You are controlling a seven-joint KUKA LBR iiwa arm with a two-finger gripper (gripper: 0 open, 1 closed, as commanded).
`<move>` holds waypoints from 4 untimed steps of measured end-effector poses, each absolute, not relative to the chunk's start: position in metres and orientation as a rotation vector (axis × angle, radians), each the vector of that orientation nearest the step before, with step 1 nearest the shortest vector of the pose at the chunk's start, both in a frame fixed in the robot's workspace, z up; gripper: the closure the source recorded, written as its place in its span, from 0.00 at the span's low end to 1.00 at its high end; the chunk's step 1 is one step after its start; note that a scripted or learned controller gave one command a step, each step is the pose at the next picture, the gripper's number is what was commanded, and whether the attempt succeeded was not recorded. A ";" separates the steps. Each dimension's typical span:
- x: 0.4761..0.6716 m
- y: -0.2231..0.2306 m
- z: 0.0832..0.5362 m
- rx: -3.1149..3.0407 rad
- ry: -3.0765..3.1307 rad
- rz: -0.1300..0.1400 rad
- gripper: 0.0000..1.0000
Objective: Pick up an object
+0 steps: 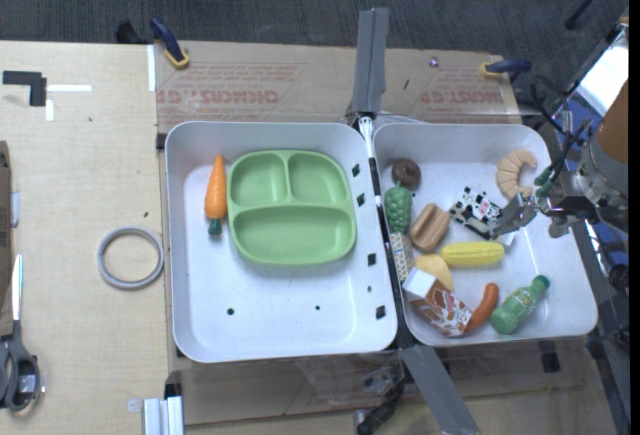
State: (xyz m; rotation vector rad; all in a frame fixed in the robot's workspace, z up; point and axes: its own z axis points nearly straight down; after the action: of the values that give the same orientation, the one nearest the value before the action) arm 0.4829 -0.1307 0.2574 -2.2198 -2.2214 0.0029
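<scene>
Yellow corn [472,254] lies just below the pincer [516,219], a cow toy [475,209] beside it; whether the pincer is open, I cannot tell

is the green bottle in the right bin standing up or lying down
Lying down. The green bottle rests on its side in the right bin, cap pointing up-right, its base beside the sausage.

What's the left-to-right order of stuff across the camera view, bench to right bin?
Scissors → tape ring → carrot → green divided plate → hot dog → corn cob → green bottle → gripper.
</scene>
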 end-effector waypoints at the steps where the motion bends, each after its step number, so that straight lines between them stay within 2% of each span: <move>1: 0.477 -0.138 0.157 -2.145 -2.292 0.003 0.00; 2: 0.544 -0.126 0.091 -2.192 -2.248 0.003 0.00; 3: 0.506 -0.097 0.091 -2.070 -2.360 0.002 0.00; 4: 0.507 -0.097 0.102 -2.075 -2.356 -0.003 1.00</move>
State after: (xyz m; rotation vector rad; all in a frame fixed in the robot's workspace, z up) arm 0.5073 -0.0967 0.1016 -2.0746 -2.3564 -0.0029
